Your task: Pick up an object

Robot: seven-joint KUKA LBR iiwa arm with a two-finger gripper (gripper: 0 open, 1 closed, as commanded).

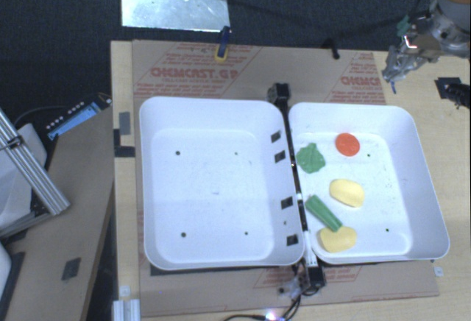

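Orange disc (347, 144), green stick (323, 212)

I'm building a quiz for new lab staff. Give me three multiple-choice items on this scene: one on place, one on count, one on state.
1. Which bin holds the objects? A left B right C both
2. How many yellow pieces are there? A one B two C four
3. Where is the gripper? A up beyond the bins B pressed into the left bin C on the orange disc

Answers: 1 B, all pieces lie in the right bin. 2 B, one yellow piece sits above another. 3 A, the gripper hangs over the cardboard past the bins' far corner.
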